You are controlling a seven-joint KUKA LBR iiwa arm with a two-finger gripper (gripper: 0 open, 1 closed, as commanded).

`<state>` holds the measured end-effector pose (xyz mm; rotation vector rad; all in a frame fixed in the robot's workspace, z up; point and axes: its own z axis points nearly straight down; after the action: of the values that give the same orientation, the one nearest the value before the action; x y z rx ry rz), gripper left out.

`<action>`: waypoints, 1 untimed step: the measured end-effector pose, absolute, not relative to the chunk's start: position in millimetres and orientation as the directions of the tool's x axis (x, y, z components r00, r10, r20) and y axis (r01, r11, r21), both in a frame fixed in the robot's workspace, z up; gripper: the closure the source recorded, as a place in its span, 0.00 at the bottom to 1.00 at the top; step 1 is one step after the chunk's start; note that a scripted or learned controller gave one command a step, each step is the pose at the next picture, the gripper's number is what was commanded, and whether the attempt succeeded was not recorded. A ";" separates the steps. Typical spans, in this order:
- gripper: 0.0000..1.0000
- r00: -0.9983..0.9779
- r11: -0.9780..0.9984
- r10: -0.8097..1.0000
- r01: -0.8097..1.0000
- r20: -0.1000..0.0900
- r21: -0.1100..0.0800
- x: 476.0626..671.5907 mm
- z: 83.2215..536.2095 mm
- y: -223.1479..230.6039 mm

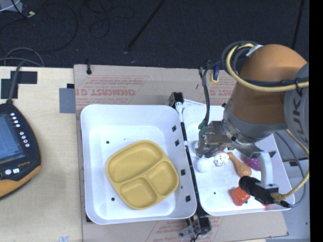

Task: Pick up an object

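Observation:
The arm, with its big orange band, hangs over the right bin point(217, 205) and hides much of it. My gripper point(208, 149) points down at the bin's left side, just above a small white round object point(203, 165). A white die with dark spots point(220, 160) lies right beside that. To the right of the die lie a tan drumstick-shaped toy point(240, 167) and a purple piece point(252, 162). An orange-red object point(239, 196) rests near the bin's front edge. I see nothing between the gripper and these things.
The left bin point(96, 135) holds a yellow divided plate point(142, 174). A black divider with clips point(184, 155) runs between the bins. A handheld control pendant point(15, 145) lies on the bench at far left. Cables hang beside the wrist.

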<state>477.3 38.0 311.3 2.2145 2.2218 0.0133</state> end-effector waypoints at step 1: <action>1.00 -0.005 0.005 1.000 1.000 0.001 0.001 476.1 354.3 82.2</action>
<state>476.1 82.2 354.3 2.2162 2.2272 0.0027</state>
